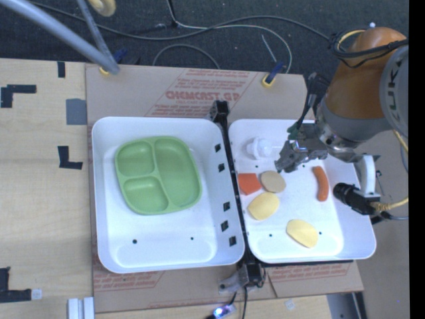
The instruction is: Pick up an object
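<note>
- The tool (290, 159) hangs low over the right bin (352, 244), just above a tan round piece (272, 181); whether it is wide or narrow cannot be told.
- A green divided plate (158, 175) lies in the left bin (106, 244).
- Two yellow pieces (263, 206) and an orange sausage (321, 183) lie nearby.

We note six loose items in the right bin (358, 248): clear bottle (259, 148) on its side, orange wedge (249, 183), tan disc (272, 181) touching yellow potato (263, 206), orange sausage (321, 183), yellow lemon (302, 232) apart.
</note>
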